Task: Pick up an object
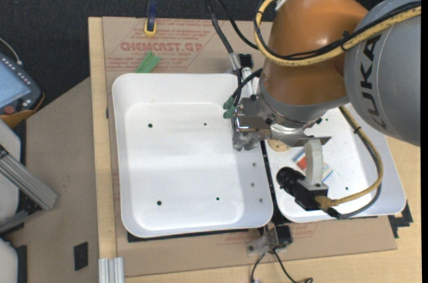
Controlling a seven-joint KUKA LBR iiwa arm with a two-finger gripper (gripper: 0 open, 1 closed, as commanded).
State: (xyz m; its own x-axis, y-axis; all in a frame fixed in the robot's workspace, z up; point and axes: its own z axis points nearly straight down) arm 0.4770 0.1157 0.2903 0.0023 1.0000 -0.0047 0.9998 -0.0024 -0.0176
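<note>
My gripper [243, 133] hangs under the big orange wrist band [314, 41], over the ridge where the two white bins meet. It sits at the right edge of the left bin [134, 141]. In the right bin [374, 168], just right of the gripper, lie a white and orange object [313, 160], a small tan round piece [278, 145] and a bit of blue [326, 173]. The arm hides most of the right bin.
A black connector with a yellow cable [299, 189] hangs low over the right bin's front. A green strip [148, 62] and a blue clip [151, 15] lie on the cardboard behind the left bin. Black cables [221, 27] run up from the gripper.
</note>
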